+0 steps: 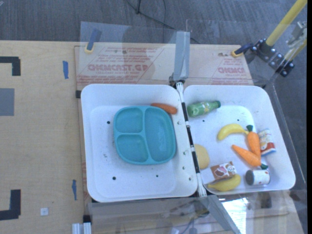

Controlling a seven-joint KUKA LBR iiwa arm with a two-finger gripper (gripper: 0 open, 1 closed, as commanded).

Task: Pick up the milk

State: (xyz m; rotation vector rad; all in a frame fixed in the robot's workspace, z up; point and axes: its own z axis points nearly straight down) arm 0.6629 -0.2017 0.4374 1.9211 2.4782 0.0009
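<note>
Milk (266,142), as best I'm reading it, is the small white carton with red and blue print, lying in the right bin (271,99) and touching the right side of the upright carrot (253,141); the print is too small to confirm. Nothing is gripping or touching it, so I'm judging the pick as not started: approach, closing on the carton and lifting are all left. Clutter around that carrot is making it tight. A second carrot (245,155) is lying slantwise just below-left of it, touching or nearly so. A white can with a dark cap (257,177) is sitting below it, near the bin's lower edge. One banana (231,129) is curving just left of it, and another banana (224,183) is lying well below-left, with a small brown box (224,169) resting just above that one. A round pale-yellow piece (201,156) is sitting further left against the divider, and a green bottle (203,107) is lying on its side up-left. The left bin (97,101), far left of the carrot, is holding a teal divided plate (145,134) with an orange sausage-like piece (164,107) at its top edge. Both bins are sitting on the wooden desk (39,130). Risk I'm flagging: the carton pressing on the carrot means a grasp may catch both.
</note>
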